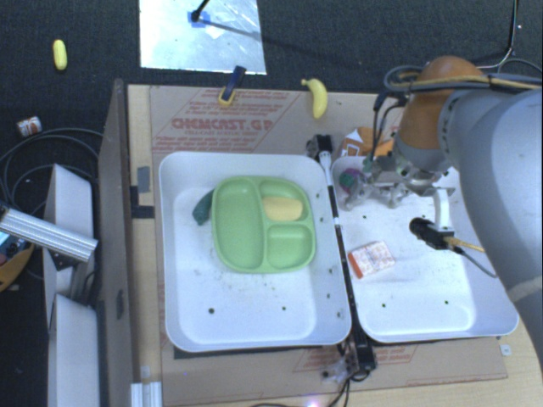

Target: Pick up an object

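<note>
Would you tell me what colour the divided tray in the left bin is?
Light green; the divided tray shows clearly in the camera view.

A single fixed camera is looking down at a slant on the bench [254, 117], taking in both white bins (left bin [195, 312], right bin [441, 312]) from a middling height. The arm [484, 142] is entering from the right, its gripper [373, 189] sitting over the right bin's far left corner.
</note>
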Tool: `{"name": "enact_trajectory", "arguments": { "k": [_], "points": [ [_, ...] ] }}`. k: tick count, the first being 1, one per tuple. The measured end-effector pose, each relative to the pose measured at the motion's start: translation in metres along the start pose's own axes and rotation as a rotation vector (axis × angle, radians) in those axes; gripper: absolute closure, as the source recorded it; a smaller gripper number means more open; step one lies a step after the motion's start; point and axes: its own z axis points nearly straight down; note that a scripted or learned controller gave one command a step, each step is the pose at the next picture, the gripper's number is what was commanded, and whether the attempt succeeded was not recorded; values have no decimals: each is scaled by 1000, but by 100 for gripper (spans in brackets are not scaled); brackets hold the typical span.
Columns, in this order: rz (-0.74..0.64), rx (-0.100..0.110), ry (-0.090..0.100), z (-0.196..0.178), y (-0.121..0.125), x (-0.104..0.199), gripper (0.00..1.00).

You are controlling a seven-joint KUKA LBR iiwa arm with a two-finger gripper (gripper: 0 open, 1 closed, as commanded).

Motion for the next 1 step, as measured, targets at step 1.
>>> {"name": "enact_trajectory", "arguments": {
  "k": [1],
  "points": [
    [1, -3, 11, 0, 1, -13, 0]
  ]
}}
